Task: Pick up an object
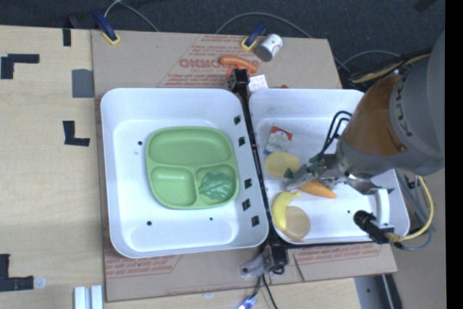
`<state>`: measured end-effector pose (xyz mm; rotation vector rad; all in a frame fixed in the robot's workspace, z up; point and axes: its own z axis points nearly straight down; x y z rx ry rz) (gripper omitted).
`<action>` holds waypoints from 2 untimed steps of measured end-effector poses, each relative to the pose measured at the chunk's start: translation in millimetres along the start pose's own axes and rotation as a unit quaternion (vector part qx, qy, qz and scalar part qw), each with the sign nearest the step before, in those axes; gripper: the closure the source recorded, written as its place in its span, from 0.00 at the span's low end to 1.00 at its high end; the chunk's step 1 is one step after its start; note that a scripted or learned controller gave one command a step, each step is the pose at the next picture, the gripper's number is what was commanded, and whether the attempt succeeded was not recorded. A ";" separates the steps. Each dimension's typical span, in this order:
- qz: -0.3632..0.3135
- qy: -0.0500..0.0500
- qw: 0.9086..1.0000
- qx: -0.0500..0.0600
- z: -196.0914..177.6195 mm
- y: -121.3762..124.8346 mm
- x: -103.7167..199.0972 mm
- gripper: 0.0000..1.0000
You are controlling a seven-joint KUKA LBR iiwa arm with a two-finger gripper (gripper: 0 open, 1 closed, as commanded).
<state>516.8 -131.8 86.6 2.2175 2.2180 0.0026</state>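
1. The gripper (309, 171) is seen low in the right bin (318, 101); whether its fingers are spread cannot be told.
2. A carrot (318, 189) lies just beside it, near the bin's front edge.
3. A green tray (192, 166) is held by the left bin (119, 155).

The grey arm (427, 112) wears a broad orange band (372, 119), with thin black cables (336, 130) looping beside its wrist.

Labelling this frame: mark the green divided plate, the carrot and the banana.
green divided plate (189, 150): camera view, bare floor of its top compartment.
carrot (320, 189): camera view, middle of its orange body.
banana (279, 205): camera view, its curved yellow body.
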 end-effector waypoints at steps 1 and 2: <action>0.001 -0.001 1.000 -0.001 -9.6 0.3 -0.5 1.00; -0.001 0.002 1.000 0.002 -97.8 38.2 72.7 1.00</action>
